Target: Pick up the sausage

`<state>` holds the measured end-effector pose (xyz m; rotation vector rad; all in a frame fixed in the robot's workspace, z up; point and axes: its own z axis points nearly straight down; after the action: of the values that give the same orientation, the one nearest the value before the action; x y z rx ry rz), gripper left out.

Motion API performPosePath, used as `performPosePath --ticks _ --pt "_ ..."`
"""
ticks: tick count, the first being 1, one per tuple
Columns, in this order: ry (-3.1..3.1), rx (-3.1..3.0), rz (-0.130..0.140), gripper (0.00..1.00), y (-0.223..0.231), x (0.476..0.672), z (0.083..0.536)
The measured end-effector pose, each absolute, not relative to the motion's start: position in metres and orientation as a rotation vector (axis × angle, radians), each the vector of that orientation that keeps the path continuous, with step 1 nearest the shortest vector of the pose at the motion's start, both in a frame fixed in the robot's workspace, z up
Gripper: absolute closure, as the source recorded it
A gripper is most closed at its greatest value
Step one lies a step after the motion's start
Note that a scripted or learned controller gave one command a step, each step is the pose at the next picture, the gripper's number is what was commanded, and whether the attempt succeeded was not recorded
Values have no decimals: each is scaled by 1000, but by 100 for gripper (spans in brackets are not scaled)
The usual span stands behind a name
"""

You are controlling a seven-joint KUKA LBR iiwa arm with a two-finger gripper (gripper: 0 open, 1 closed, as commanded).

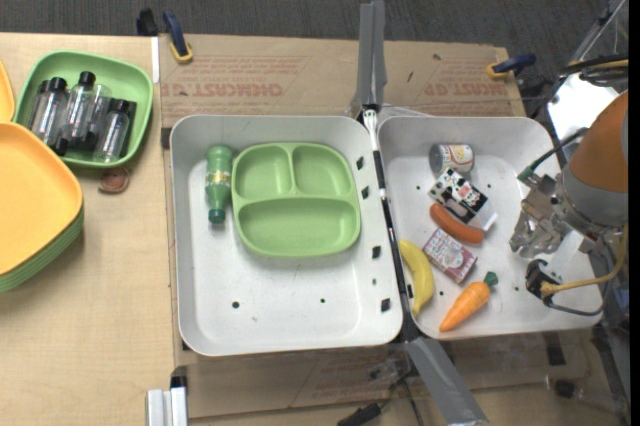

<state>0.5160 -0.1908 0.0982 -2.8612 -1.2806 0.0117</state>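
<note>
The reddish-orange sausage (457,223) lies in the right white bin (520,314), just below the black-and-white patterned carton (460,195) and above the pink packet (449,254). The metal two-finger gripper (533,232) hovers well right of the carton; its opening cannot be told.

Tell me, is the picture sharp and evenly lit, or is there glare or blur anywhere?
Camera view: even, soft light with faint shadows; the sausage and carrot look crisp. Camera view: the white right bin is bright but not washed out. Camera view: the claw looks slightly soft at the right side.
</note>
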Motion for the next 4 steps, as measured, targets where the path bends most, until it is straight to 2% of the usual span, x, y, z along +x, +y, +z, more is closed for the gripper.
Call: performPosePath --ticks 1,2,3,4 --pt "-1476 -2772 5 100 -200 566 126" --pt "-1696 -2641 4 100 -202 527 91" --pt "-1828 -2555 3 100 -201 582 135" --pt "-1969 -2450 3 100 -203 613 126"
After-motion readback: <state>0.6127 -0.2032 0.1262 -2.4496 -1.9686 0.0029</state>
